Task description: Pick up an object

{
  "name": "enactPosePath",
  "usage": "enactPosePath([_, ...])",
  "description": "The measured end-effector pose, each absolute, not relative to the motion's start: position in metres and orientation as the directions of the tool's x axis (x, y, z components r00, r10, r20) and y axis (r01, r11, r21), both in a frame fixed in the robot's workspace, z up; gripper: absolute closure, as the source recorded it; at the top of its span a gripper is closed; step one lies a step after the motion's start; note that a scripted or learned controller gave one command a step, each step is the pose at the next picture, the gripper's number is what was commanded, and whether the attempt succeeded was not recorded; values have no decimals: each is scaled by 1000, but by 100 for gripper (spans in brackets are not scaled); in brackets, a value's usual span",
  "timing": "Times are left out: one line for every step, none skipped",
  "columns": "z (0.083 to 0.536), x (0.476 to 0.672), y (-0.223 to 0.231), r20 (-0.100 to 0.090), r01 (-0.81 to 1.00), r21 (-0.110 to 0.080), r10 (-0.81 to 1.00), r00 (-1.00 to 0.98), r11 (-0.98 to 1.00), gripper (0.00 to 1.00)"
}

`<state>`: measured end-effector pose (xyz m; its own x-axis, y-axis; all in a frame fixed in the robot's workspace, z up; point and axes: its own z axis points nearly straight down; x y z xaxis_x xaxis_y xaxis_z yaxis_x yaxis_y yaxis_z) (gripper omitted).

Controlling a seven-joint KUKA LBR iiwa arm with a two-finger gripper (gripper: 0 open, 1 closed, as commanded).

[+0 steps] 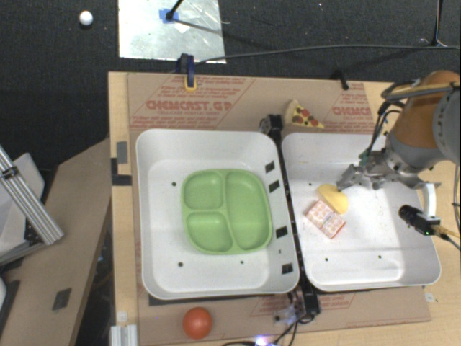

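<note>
Grey arm (425, 132) reaching in from the right, orange-banded wrist bent down, tool (351, 179) lowered leftward

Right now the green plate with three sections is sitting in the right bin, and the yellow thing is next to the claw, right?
Not quite. The green plate with three sections is sitting in the left bin, not the right bin. The camera view shows it there. The rest is fine: the yellow thing lies in the right bin next to the claw.
</note>
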<state>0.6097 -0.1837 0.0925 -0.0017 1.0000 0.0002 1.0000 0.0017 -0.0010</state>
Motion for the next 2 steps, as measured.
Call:
enactPosePath([107, 611, -184, -1, 1000, 5, 1000, -2, 2, 100])
enactPosePath([151, 610, -182, -1, 1000, 5, 1000, -4, 4, 100])
